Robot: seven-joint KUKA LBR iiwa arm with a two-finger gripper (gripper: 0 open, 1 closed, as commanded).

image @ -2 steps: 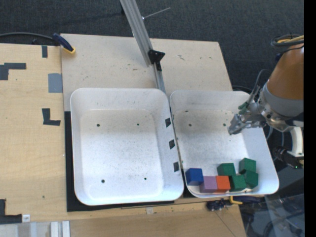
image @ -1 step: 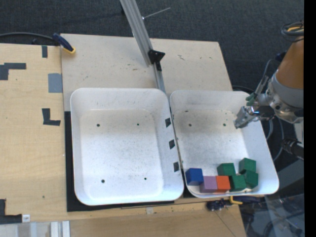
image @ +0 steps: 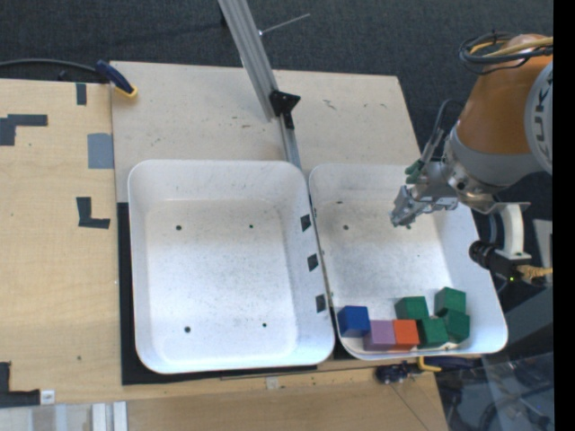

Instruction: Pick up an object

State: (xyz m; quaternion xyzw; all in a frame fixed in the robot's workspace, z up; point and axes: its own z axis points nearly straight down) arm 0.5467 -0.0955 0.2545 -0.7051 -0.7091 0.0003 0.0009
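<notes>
We see our arm [image: 503, 124] entering from three o'clock, its orange band high at about two o'clock and the grey wrist sloping down toward nine o'clock. Our gripper [image: 404, 215] hangs at the wrist's lower end, pointing toward seven o'clock, with nothing visible between its tips.

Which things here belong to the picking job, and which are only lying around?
For the job: pincer; blue block; purple block; orange block; green blocks; right bin.

Lying about: left bin; clamp; metal rail.
</notes>
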